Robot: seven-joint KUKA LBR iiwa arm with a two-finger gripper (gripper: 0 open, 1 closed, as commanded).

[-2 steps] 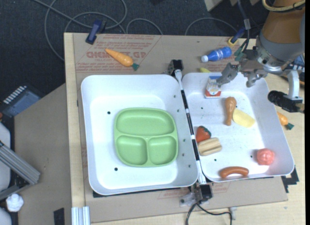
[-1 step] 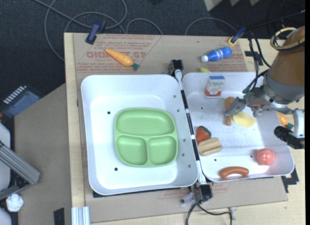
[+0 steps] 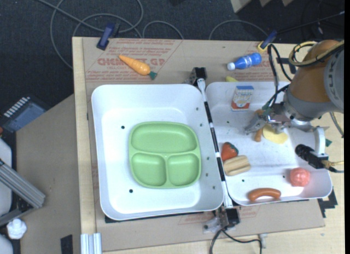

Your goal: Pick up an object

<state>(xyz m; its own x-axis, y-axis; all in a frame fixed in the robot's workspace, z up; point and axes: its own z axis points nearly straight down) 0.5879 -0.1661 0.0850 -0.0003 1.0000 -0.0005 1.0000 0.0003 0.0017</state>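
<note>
The right bin (image 3: 306, 154) holds several toy foods. My gripper (image 3: 262, 122) hangs low over the bin's middle, reaching in from the right below the grey and orange wrist (image 3: 311, 86). A yellow banana-like piece (image 3: 276, 135) lies just right of and below the gripper, touching or nearly touching it. A small milk carton (image 3: 242, 96) stands at the bin's far side. A red strawberry (image 3: 229, 150) and a hot dog bun (image 3: 237, 165) lie by the left wall. A sausage (image 3: 264, 194) lies at the near edge, and a pink ball-shaped fruit (image 3: 299, 177) at the near right.
The left bin (image 3: 109, 116) holds a green divided plate (image 3: 164, 154). On the bench behind the bins lie a toy carrot (image 3: 135, 64) and a blue and white bottle (image 3: 245, 61). A black cable part (image 3: 309, 156) hangs over the right bin's right side.
</note>
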